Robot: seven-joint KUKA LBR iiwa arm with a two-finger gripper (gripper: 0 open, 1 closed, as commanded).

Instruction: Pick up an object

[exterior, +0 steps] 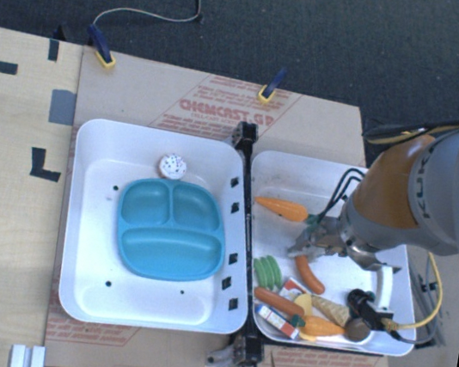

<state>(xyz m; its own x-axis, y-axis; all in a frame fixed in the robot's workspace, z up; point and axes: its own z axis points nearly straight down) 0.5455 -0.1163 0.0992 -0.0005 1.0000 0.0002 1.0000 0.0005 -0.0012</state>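
My gripper [314, 239] hangs low in the right bin [288, 172], its fingers spread apart with nothing between them. An orange carrot [282, 208] lies just left and above it. A small red sausage [309, 275] lies just below the fingertips. Further down are a green ridged piece [268, 271], a longer red sausage [278, 301], a yellow-and-orange cone piece [322, 318], a red-and-white tube [280, 320] and a brown lump [357, 329].
The left bin [87, 198] holds a blue divided plate [172, 231] and a small white round thing [172, 166] above it. A black divider with clips [240, 224] runs between the bins. Cardboard lies under both bins.
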